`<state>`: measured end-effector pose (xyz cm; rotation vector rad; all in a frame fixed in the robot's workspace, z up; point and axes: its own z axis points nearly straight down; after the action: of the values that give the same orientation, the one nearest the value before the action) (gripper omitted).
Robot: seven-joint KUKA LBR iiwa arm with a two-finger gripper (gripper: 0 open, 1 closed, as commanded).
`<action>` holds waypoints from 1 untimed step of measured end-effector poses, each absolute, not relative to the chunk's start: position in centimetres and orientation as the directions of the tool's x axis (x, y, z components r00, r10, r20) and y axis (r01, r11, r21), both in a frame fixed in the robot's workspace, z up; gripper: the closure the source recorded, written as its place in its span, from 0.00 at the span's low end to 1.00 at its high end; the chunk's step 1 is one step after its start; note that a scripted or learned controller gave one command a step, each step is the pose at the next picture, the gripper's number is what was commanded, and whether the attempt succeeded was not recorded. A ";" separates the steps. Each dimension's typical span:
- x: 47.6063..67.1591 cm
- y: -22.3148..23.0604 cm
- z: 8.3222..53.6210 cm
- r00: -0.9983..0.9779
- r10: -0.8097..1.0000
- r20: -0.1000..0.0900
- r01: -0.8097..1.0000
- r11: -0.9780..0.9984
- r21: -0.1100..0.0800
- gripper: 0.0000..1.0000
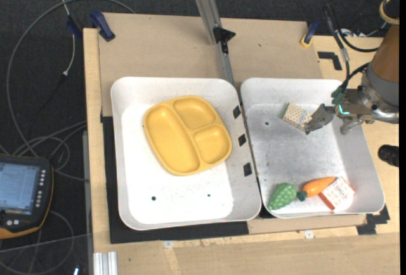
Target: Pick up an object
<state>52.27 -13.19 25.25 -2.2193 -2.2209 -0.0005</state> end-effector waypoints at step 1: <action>52.3 -12.5 20.8 -0.001 1.000 0.003 1.000 0.001 -0.007 0.00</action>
<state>52.30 -12.54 20.85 -2.2159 -2.2175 0.0047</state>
